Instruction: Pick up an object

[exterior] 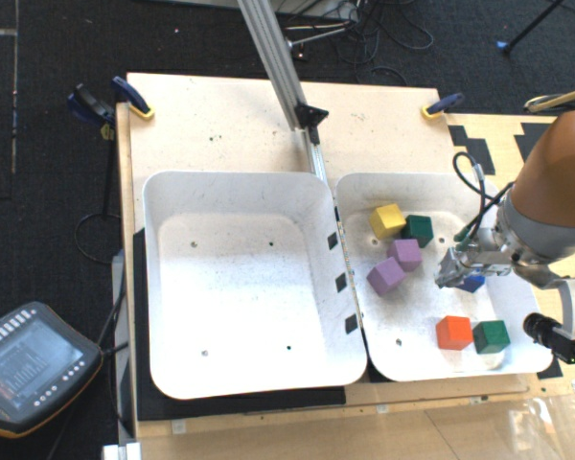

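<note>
The right bin (412,357) holds several small blocks. A yellow block (387,220) and a dark green block (420,228) sit at its back. Two purple blocks (407,253) (385,275) lie near the middle. At the front are an orange block (453,333) and a green block (492,335). My gripper (457,273) is low over the right side of this bin. A small blue block (474,283) shows right beside and partly under it. The gripper body hides how it stands against the blue block.
The left bin (240,204) lies beside the right one. A slanted metal pole (273,51) comes down to the bins' shared back edge. A teach pendant (29,362) rests off the bench at lower left. Clamps (132,99) (443,105) grip the board's back corners.
</note>
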Controlling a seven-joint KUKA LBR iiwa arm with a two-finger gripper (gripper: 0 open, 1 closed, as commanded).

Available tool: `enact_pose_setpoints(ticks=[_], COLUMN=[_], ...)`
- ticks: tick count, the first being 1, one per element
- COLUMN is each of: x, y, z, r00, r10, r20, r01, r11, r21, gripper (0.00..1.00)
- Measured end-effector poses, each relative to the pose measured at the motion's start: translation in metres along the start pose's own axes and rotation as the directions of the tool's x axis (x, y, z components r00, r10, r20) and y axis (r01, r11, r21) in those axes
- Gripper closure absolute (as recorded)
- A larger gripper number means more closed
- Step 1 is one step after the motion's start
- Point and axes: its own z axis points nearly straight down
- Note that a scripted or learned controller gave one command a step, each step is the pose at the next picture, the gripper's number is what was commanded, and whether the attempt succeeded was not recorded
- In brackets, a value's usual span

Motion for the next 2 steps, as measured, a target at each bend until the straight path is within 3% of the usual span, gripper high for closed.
enact_pose_setpoints(ticks=[1,2], x=[0.0,0.055], y=[0.001,0.031], z=[-0.001,0.004], r00=[1.0,1.0], r10=[0.0,-0.007], r20=[-0.002,-0.004], r01=[0.0,0.007], r11=[1.0,1.0], r21=[0.007,0.006], gripper=[1.0,1.0])
